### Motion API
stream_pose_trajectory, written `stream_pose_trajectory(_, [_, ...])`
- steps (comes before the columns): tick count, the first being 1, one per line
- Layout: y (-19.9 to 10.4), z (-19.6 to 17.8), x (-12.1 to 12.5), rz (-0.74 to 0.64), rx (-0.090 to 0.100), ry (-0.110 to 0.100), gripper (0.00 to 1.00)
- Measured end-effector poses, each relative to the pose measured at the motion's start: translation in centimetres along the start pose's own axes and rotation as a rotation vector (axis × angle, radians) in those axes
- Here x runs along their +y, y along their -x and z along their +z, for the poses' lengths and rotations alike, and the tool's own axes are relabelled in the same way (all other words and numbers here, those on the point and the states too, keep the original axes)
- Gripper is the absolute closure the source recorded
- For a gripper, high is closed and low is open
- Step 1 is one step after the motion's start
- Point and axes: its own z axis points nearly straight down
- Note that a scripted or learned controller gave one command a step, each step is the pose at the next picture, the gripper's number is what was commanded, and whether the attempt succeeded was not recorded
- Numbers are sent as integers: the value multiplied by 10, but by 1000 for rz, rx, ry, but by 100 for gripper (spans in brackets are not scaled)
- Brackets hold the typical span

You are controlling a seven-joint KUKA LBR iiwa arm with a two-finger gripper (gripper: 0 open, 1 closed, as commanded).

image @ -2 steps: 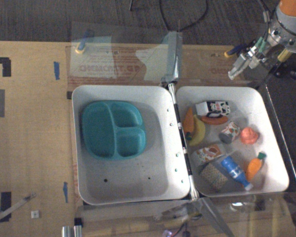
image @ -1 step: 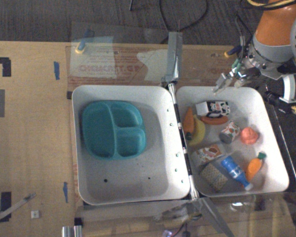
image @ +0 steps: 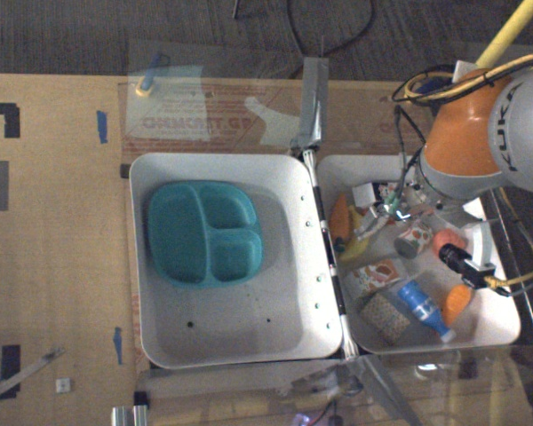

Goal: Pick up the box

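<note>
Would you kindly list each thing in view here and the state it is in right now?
Teal divided plate: flat in the left bin, upright.
Small printed box: lying in the right bin, not gripped.
Blue bottle: on its side.
Gripper: low over the right bin's far end, among the clutter.
Orange item: resting near the right bin's right wall.

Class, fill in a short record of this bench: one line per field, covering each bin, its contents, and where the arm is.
left bin: holds a teal divided tray
right bin: cluttered with small items, including a blue bottle and a small printed box
arm: reaches in over the right bin's far side
tool: low among the items, grasp unclear
</note>
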Motion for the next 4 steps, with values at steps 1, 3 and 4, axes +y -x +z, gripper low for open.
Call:
stream_pose_trajectory(1, [18, 16, 36, 47, 3, -11, 0])
stream_pose_trajectory(3, [26, -141, -10, -61, -3, 1, 0])
stream_pose_trajectory(4, [2, -126, 38, -136, -3, 4, 0])
